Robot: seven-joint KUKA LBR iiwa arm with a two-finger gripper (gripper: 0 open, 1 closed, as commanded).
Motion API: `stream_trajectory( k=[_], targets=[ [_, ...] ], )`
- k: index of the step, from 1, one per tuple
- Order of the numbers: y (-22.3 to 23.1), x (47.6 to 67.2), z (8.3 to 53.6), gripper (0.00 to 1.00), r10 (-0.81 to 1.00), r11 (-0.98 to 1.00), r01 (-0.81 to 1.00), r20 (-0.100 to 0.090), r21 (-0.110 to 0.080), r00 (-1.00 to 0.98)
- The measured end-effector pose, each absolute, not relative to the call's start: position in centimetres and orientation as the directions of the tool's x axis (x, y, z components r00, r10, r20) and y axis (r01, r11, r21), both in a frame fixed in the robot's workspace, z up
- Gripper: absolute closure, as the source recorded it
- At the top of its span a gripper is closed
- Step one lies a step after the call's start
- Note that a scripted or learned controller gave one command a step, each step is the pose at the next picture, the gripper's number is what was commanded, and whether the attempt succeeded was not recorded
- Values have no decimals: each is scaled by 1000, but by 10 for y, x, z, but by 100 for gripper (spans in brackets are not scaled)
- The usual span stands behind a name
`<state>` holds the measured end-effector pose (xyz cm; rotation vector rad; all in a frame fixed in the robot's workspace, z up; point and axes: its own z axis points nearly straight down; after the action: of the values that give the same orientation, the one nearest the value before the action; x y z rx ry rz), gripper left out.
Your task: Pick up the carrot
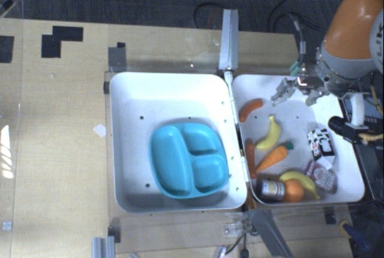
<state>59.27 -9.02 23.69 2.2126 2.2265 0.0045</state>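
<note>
The carrot (272,158) is orange with a green stem end and lies tilted near the middle of the right bin (354,191), just below a yellow banana (270,135). My gripper (298,91) hangs over the bin's far edge, up and to the right of the carrot and well apart from it. Its two fingers are spread open with nothing between them.
The right bin also holds a sausage (251,108), a second banana (302,182), an orange (293,191), a dark can (271,189), a cow-patterned carton (320,142) and a small packet (324,177). A blue divided plate (189,159) lies in the left bin (132,131).
</note>
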Motion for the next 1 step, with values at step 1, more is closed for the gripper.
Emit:
stream_trajectory(
  k=[1],
  targets=[
    [-105, 527, 188, 0, 996, 94, 996, -1, 4, -94]
  ],
)
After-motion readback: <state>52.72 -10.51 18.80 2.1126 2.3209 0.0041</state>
